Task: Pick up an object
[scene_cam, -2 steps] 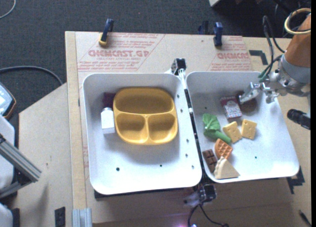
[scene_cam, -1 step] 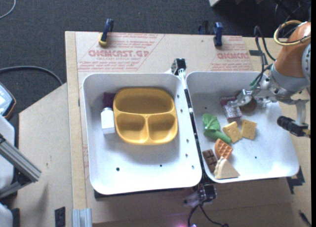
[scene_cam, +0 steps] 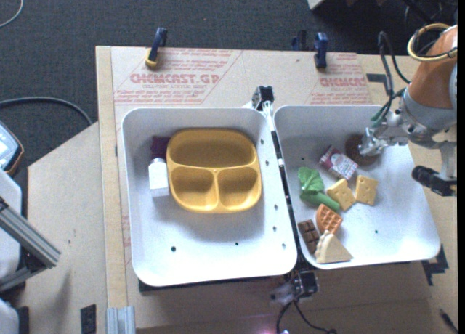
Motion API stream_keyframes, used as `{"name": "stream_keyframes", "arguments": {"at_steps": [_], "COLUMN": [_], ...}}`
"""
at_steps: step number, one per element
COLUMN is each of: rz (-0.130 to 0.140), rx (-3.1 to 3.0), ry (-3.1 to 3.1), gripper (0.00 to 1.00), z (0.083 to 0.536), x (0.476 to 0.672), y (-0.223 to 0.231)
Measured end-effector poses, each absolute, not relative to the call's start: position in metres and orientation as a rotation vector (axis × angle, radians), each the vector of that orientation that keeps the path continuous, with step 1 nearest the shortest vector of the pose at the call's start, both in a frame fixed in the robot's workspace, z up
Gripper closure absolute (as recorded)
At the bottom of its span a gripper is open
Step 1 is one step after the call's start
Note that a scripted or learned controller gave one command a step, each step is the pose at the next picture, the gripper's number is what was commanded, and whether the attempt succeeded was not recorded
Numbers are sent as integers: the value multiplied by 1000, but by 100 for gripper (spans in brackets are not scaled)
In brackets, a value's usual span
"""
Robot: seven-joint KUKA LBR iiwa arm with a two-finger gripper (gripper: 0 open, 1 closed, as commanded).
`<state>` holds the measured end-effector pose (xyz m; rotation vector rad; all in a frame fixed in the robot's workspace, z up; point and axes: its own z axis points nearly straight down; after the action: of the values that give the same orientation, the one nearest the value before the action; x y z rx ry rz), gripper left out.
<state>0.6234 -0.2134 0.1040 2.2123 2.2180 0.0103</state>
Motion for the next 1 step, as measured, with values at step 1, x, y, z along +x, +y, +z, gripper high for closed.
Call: {"name": "stream_keyframes", "arguments": {"at_steps": [1], "rz": [5], "rx": [2214], "ry": [2218], "gripper": [100], "z": [152], "x": [632], "y": [-209]}}
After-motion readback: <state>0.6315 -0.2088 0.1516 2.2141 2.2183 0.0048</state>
